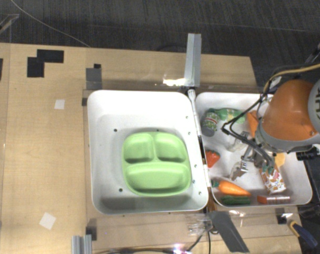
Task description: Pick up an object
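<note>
Claw [239, 169] low in the right bin [302, 197], just above the carrot [232, 188]; open or clenched, cannot tell. Carrot lying along the near wall, a green piece [235, 199] touching it in front, a red piece [212, 157] near. Probably light, stiff plastic, smooth and tapered, apt to slip. Best gripped across the thick middle. Green tray [155, 161] in the left bin.

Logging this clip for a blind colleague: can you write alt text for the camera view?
A grey KUKA arm with an orange band reaches into the right bin, its gripper above a carrot among toy foods and packets. The left bin holds a green divided plate.
</note>
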{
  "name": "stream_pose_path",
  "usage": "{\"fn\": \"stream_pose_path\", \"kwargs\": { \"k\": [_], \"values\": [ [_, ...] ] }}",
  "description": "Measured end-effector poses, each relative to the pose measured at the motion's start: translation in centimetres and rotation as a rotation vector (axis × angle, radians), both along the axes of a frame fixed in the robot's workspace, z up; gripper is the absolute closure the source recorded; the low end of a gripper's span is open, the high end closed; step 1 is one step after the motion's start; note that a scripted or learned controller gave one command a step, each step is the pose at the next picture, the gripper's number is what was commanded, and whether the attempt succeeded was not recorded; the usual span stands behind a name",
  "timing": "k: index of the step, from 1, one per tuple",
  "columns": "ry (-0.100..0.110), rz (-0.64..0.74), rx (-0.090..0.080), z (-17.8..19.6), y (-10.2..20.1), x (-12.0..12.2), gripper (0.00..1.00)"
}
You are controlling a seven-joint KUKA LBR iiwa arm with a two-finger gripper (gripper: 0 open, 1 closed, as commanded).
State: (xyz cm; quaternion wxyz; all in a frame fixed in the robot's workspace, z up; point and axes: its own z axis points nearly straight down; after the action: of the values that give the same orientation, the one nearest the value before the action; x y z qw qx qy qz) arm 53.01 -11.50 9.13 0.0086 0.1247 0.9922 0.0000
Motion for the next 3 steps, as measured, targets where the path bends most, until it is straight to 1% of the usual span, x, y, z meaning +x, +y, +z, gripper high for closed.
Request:
{"fn": "stream_pose_path", "kwargs": {
  "k": [1, 2, 3],
  "values": [
    [0.002, -0.231, -0.004, -0.1, 2.3, 6.2, 0.0],
    [-0.006, -0.294, 0.003, 0.0, -1.1, -3.1, 0.0],
    [0.002, -0.154, 0.001, 0.0, -5.0, -3.9, 0.0]
  ]
}}
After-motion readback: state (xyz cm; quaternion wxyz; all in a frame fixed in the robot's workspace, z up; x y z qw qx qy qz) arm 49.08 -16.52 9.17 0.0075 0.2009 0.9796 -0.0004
